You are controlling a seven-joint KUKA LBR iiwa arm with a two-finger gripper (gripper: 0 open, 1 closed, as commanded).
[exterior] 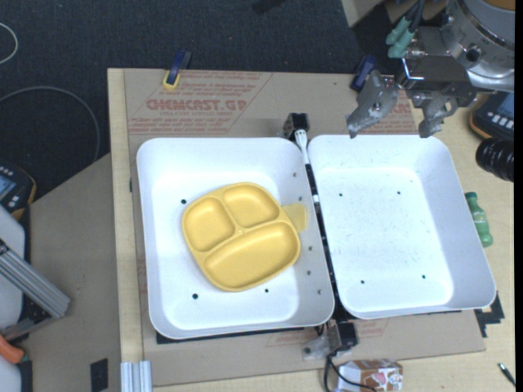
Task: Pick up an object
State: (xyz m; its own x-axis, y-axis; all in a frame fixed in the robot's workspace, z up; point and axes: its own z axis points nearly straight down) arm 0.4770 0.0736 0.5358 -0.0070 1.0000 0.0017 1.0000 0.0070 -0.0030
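The claw [395,119] is seen raised above the far rim of the right bin [458,219], its two fingers [365,113] spread wide apart with nothing held between them. The yellow divided plate [239,235] is found well away from the claw, down and to its left in the view, lying flat in the left bin [163,219] on the surface [122,137].
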